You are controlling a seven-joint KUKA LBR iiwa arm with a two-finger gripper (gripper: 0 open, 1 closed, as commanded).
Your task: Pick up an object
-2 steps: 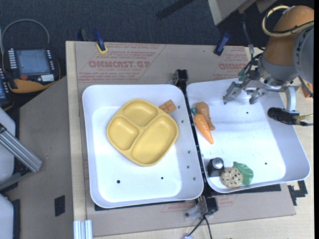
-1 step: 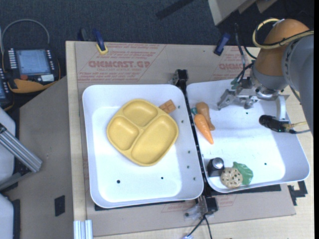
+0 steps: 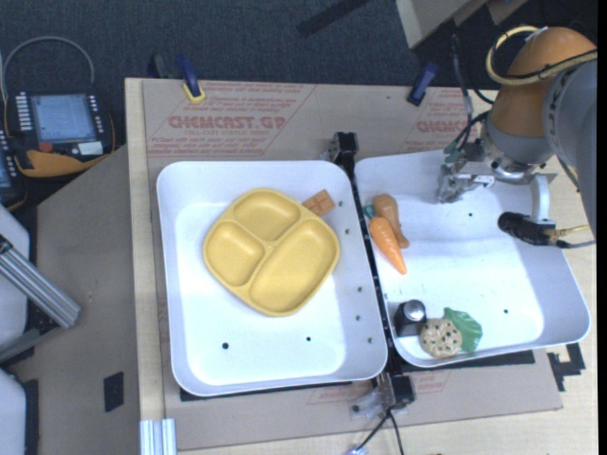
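Approach step: gripper [image 3: 459,184] over right bin [image 3: 531,282] far corner, jaw state unclear, nothing visibly held. Carrot [image 3: 387,242] lies near bin's left wall. Next: travel toward carrot, descend.

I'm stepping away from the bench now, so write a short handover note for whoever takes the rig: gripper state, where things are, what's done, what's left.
Gripper: low over the far end of the right bin, nothing visibly in it; whether it is open or shut cannot be told.
Right bin: carrot by the left wall, cookie and green toy at the near edge, small dark object beside them.
Left bin: yellow divided plate, small brown block at its far edge.
Done: nothing picked.
Left: grasp and lift one object.
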